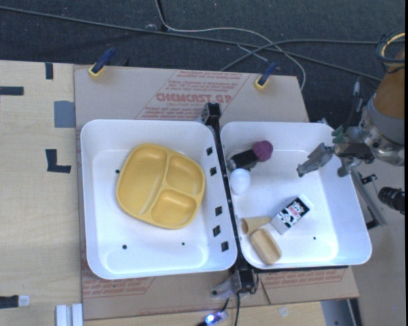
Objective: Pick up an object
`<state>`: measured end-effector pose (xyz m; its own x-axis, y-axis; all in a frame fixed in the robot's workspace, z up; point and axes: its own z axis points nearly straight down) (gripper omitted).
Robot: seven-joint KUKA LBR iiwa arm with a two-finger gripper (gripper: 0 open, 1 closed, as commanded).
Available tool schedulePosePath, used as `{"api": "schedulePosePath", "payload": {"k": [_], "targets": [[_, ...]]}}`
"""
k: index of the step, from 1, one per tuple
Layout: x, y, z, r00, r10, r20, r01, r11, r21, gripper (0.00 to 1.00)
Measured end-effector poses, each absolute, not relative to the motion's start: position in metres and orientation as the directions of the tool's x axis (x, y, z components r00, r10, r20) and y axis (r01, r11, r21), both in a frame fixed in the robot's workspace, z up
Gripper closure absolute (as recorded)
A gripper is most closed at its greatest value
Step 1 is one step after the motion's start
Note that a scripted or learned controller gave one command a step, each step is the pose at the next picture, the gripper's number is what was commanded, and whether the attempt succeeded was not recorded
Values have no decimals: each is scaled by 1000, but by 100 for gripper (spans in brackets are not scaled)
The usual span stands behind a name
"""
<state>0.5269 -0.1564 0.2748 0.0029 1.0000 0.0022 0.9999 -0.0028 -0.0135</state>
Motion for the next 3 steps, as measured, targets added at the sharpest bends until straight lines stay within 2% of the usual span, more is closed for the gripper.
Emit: {"api": "schedulePosePath", "payload": {"k": [1,3], "targets": [[529,-156,281,-1,1000,0,1000,1,-2,0],[514,-151,177,0,1000,1,1000,0,-7,0]]}}
